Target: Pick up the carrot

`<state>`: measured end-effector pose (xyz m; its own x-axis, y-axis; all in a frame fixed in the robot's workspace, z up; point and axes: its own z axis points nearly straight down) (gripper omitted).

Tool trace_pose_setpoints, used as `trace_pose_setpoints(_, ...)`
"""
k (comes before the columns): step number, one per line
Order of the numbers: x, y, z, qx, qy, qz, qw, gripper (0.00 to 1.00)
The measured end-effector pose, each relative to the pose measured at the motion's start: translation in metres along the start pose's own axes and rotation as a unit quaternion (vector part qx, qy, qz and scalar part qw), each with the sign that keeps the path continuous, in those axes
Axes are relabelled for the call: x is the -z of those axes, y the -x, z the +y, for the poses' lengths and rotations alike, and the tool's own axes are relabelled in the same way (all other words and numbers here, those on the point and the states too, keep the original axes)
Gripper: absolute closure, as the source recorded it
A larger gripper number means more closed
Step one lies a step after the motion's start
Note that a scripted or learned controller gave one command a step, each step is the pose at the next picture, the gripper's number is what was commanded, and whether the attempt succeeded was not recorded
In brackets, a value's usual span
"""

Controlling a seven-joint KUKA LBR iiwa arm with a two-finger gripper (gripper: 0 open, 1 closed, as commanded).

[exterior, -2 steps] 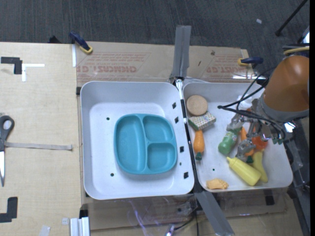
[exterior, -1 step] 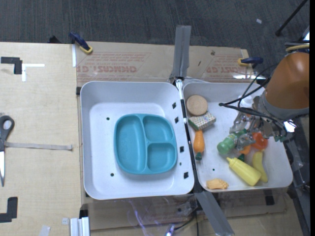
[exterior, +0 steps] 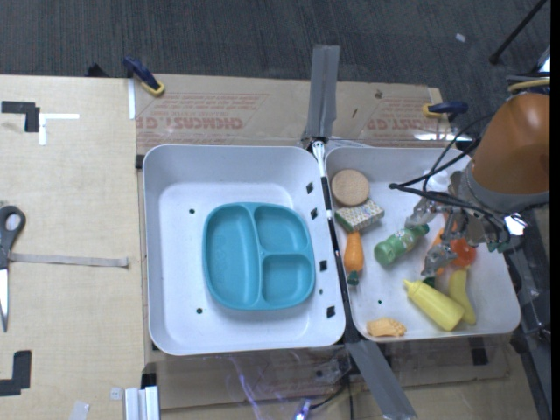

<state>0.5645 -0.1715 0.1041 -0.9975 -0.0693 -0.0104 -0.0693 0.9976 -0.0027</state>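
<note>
Carrot (exterior: 353, 254) lying untouched by the right bin's (exterior: 499, 326) left wall, gripper (exterior: 444, 245) well apart over other toys, jaw state impossible to tell, whole pick left.

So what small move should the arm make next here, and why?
Probably a shift toward the left side of the right bin, since the pincer hovers near the bin's right half over the green bottle and yellow bottle, while the carrot lies apart by the divider, below the sponge.
</note>
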Motion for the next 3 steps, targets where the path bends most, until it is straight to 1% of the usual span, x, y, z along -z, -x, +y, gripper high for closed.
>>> trace_pose_setpoints(1,-0.011,-0.005,0.063,-0.092,0.001,0.004,0.9958,0.00)
trace_pose_setpoints(2,-0.010,-0.065,0.016,-0.139,0.000,0.003,0.9903,0.00)
trace_pose_setpoints(3,-0.011,-0.042,0.006,-0.346,-0.001,0.003,0.9383,0.00)
